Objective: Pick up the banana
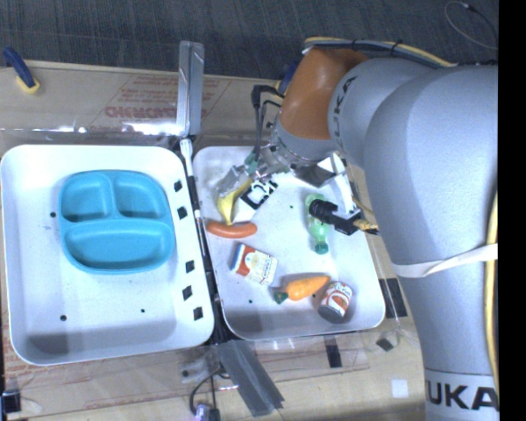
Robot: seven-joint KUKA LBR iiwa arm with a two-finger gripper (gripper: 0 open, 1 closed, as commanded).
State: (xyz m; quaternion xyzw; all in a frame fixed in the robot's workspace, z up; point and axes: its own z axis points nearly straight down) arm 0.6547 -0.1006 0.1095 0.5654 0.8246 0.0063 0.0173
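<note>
The banana [226, 205] is yellow and short, lying in the upper left part of the right bin [368, 310]. My gripper [246, 182] is down in that bin at the banana's upper end, touching or nearly touching it. The grey wrist with the orange band [311, 95] reaches in from the upper right and hides the bin's far edge. The banana's lower end shows plainly below the gripper.
The right bin also holds a red sausage [231, 229] just below the banana, a small carton [254, 264], a carrot [302, 285], a can [335, 301] and a green bottle [318, 228]. A blue divided plate [118, 220] lies in the left bin [26, 323].
</note>
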